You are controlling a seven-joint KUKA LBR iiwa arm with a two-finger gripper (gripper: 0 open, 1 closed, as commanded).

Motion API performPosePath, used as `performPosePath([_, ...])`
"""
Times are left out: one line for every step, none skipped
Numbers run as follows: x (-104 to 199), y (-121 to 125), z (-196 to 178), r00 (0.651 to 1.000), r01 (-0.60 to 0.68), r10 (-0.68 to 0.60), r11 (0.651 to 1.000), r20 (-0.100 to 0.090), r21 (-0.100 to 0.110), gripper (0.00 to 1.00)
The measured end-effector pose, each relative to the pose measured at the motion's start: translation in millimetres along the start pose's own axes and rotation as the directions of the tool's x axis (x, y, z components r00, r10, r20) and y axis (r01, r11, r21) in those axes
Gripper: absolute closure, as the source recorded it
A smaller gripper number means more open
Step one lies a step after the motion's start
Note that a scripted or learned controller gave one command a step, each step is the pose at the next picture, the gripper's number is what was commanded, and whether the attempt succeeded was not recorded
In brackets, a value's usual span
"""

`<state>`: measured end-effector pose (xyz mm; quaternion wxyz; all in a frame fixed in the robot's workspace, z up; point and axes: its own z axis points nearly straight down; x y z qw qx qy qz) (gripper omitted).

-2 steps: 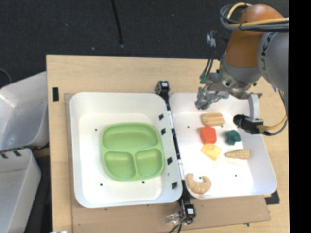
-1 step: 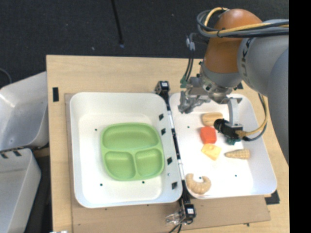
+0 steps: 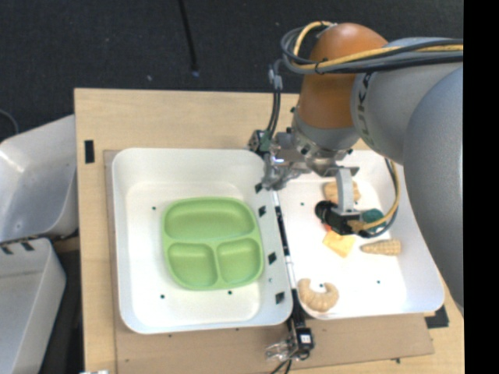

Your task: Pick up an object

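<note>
My gripper (image 3: 270, 174) hangs over the back left corner of the right bin (image 3: 405, 287), close to the divider between the two bins. Several small food toys lie in that bin. A yellow cheese wedge (image 3: 339, 245) sits mid-bin, with a tan cone (image 3: 380, 247) just to its right. A pale croissant-like piece (image 3: 318, 295) rests at the front left corner. A tan bread-like piece (image 3: 342, 189) lies under the wrist, partly hidden. All of them lie to the right of or in front of the gripper, and I see nothing held in it.
The left bin (image 3: 132, 209) holds a green divided plate (image 3: 212, 241) in its middle. The grey arm with its orange band (image 3: 335, 76) covers the back right of the bench. The wooden bench edge (image 3: 156, 100) runs behind the bins.
</note>
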<state>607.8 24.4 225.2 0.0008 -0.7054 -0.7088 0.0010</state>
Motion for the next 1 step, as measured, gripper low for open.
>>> performPosePath([50.8,-4.7,-15.3,1.0,0.003,-0.003,1.0,-0.002,-0.004,1.0])
